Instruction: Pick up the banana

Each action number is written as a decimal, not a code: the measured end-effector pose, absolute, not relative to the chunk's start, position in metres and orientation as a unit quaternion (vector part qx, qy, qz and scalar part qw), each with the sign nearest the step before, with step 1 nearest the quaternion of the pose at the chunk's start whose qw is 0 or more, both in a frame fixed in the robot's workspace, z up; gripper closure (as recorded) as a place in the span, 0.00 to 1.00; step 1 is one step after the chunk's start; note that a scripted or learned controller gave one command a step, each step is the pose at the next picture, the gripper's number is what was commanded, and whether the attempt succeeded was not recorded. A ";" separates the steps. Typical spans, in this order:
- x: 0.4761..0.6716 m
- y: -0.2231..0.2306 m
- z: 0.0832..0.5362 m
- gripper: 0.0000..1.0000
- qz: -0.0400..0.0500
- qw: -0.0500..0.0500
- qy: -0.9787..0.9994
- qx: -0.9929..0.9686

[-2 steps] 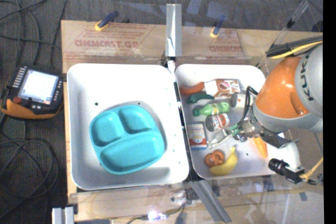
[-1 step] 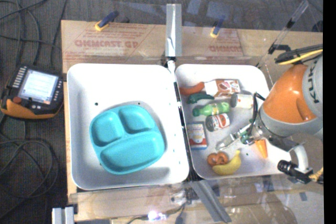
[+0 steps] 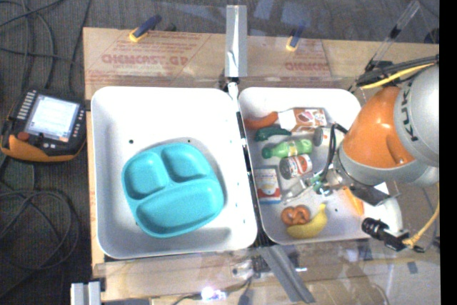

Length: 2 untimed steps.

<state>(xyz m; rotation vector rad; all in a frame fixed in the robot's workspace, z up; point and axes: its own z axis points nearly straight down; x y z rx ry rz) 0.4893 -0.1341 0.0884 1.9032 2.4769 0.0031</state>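
Observation:
The yellow banana [image 3: 310, 223] lies near the front edge of the right bin [image 3: 343, 100], curved, with a brown pretzel [image 3: 295, 213] touching its left side. My gripper [image 3: 316, 184] hangs low in the right bin, just above and slightly right of the banana, beside a small can [image 3: 295, 166]. Nothing is visibly held in it. The grey arm with its orange band [image 3: 377, 139] covers the right part of that bin.
Crowded in the right bin are a carrot [image 3: 263, 119], a green bottle [image 3: 288, 149], a snack packet [image 3: 309, 117] and a red-and-white box [image 3: 268, 184]. A teal divided plate [image 3: 174, 186] sits in the left bin [image 3: 107, 153]. A teach pendant [image 3: 46, 125] lies on the floor at left.

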 end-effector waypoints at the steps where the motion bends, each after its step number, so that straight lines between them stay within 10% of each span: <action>1: 0.484 -0.115 0.167 0.00 -0.001 0.000 0.817 0.576; 2: 0.483 -0.139 0.104 0.00 -0.001 -0.001 0.842 0.539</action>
